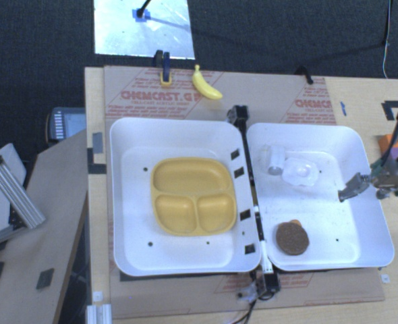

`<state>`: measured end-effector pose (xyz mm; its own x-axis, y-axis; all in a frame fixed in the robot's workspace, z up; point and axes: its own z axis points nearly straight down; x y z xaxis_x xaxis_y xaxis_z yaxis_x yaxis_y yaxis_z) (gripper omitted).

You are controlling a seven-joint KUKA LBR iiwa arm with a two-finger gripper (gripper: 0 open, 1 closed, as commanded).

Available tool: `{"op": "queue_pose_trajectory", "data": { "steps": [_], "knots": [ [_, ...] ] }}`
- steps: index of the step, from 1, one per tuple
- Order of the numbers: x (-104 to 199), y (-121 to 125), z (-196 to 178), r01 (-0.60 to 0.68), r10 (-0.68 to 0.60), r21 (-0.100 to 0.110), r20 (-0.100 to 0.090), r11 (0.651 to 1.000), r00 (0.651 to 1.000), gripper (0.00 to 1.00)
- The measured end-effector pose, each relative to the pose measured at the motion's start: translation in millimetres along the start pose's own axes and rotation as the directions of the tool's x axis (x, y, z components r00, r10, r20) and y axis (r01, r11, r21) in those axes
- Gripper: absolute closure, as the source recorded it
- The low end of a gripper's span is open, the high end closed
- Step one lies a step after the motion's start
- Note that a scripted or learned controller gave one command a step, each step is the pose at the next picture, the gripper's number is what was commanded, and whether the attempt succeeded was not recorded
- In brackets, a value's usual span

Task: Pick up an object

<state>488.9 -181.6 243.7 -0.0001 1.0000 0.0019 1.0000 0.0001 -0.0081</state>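
Two white bins side by side on the bench. Left bin carrying a yellow tray with three compartments, sitting dead centre. Right bin holding three things: a brown round cookie down at 7 o'clock near the front wall, a clear plastic piece just above centre, and a pale cup touching it on the 9 o'clock side. Cookie well apart from the other two.

Gripper reaching in at 3 o'clock of the right bin, low over the rim, grey finger tip pointing toward 8 o'clock. Nothing between the fingers; how far open, cannot tell, too small and blurred. Clear piece near the tip, at its 10 o'clock, not touching. Cookie at its 7 o'clock, apart.

Beyond the bins, at 12 o'clock on the bench: a banana, beside a yellow clamp.
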Motion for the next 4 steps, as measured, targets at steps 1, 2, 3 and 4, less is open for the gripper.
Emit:
{"op": "queue_pose_trajectory", "data": {
  "steps": [1,2,3,4],
  "knots": [
    [0,2,-5,0.003,-0.003,-0.010,0.003,1.000,1.000,0.00],
    [2,4,58,0.002,-0.002,-0.005,0.001,1.000,1.000,0.00],
    [7,9,102,0.001,-0.001,-0.006,0.000,1.000,1.000,0.00],
    [8,9,154,0.001,-0.001,-0.006,0.001,1.000,1.000,0.00]
  ]
}}
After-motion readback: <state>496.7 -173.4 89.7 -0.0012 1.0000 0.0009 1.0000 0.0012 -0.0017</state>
